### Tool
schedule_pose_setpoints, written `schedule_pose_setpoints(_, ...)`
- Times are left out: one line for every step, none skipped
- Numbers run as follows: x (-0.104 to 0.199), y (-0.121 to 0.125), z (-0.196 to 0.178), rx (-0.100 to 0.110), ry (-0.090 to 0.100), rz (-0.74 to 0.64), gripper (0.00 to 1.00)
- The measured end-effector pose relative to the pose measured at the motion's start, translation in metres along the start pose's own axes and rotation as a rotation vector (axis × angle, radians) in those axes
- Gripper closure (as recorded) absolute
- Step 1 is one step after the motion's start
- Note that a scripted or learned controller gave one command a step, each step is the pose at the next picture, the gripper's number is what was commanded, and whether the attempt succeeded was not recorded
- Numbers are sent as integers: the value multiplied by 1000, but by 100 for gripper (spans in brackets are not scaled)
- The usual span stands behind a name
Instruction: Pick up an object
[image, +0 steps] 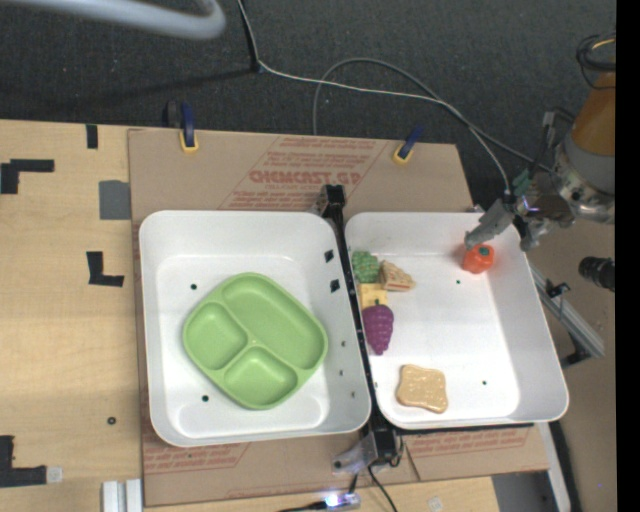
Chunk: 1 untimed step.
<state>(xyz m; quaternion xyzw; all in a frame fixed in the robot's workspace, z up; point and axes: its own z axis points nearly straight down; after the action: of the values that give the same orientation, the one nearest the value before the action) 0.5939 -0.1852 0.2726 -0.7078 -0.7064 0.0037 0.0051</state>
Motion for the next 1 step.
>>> schedule_pose_setpoints(1, 2, -7, -11, -2, -4, 0)
